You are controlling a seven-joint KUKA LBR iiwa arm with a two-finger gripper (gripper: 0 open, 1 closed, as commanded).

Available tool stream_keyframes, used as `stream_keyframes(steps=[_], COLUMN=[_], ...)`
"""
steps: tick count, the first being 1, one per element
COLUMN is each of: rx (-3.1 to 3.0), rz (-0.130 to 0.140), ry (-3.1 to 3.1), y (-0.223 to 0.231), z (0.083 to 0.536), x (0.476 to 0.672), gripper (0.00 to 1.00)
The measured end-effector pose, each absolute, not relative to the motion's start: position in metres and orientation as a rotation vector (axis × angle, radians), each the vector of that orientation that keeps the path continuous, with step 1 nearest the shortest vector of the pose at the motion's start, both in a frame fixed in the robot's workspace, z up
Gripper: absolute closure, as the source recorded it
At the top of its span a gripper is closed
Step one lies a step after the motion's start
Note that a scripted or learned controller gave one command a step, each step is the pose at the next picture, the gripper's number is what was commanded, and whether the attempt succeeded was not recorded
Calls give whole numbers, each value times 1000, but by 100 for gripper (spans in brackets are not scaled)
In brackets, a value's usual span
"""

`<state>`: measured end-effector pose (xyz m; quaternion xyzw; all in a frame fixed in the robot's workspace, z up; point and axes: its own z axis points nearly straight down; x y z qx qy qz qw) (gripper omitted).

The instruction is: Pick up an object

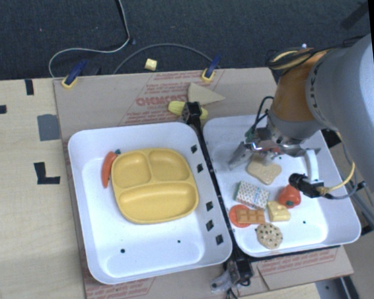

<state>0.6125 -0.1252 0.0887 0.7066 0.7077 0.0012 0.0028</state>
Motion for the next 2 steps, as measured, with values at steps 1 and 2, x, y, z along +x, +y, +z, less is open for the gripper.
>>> stream_keyframes(steps=[1,2], rx=[2210,2212], rz=[8,6], ry=[2212,2213], y=[-126,-126], z=[101,99], x=[613,613], gripper=[100,0])
